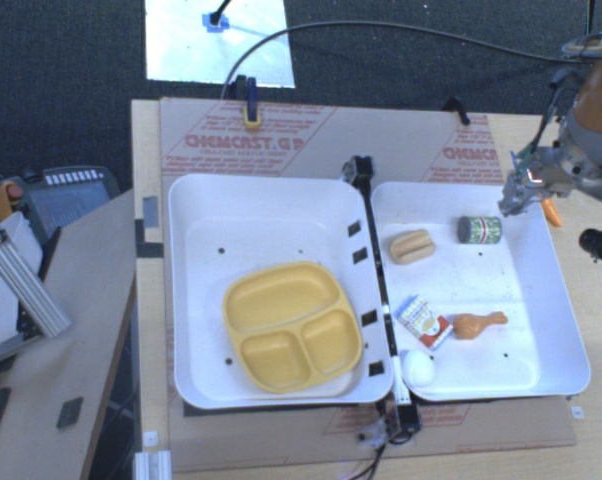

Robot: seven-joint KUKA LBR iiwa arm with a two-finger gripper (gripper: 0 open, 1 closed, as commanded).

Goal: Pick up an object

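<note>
1. Camera view: two white bins side by side. The left bin (196, 218) holds a yellow divided tray (291, 326) and nothing I'd go for first.
2. The right bin (556, 298) holds the pickable stuff: a green can (479, 230) lying on its side near the far right corner, a bread roll (412, 246) left of it, a red-and-white packet (422, 322) nearer the front, an orange drumstick toy (475, 324) just right of the packet, and a white egg (417, 368) at the front left corner.
3. My gripper (516, 196) sits at the right bin's far right rim, raised, just up and right of the can. Nothing is between the tips. Whether they are spread or closed I cannot tell; too small and blurred here.
4. Step in hand, my judgement: approach for a grasp, nothing lifted yet. The can is the closest target.
5. To do it well: centre over the can's middle, turn the wrist so the tips close across its round body, not along its length. It may roll, so come straight down.
6. Risks: the bin wall is near the can, so keep the outer tip clear of the rim. If the can is awkward, the roll sits well apart from its neighbours.
</note>
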